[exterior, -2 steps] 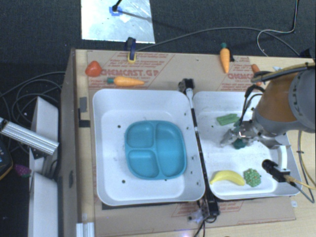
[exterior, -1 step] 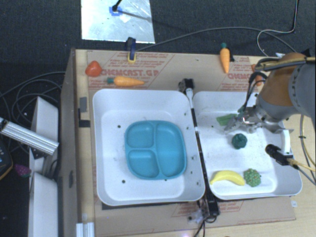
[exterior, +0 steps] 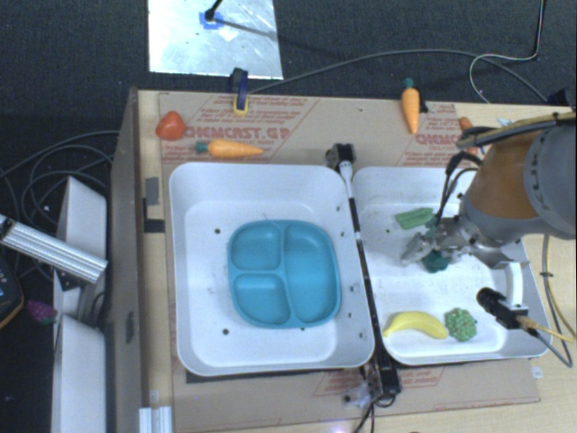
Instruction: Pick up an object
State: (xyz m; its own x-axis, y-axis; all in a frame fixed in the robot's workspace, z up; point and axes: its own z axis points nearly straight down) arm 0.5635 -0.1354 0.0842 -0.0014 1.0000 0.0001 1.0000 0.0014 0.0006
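In the right bin [exterior: 388, 188], my gripper [exterior: 421, 247] hangs low over the middle of the floor, on the grey arm that comes in from the right. A small dark teal object [exterior: 437, 262] lies right beside it, touching or just under its tip. I cannot tell whether the gripper holds it. A flat green piece [exterior: 416, 216] lies just behind the gripper. A yellow banana [exterior: 415, 325] and a knobbly green ball [exterior: 461, 324] rest near the bin's front edge.
The left bin [exterior: 194, 197] holds a blue divided plate [exterior: 282, 272]. Behind the bins, on the cardboard, lie a red toy [exterior: 170, 126], two toy carrots [exterior: 233, 149] [exterior: 411, 106] and a blue-yellow clamp [exterior: 240, 89]. A black divider [exterior: 356, 242] separates the bins.
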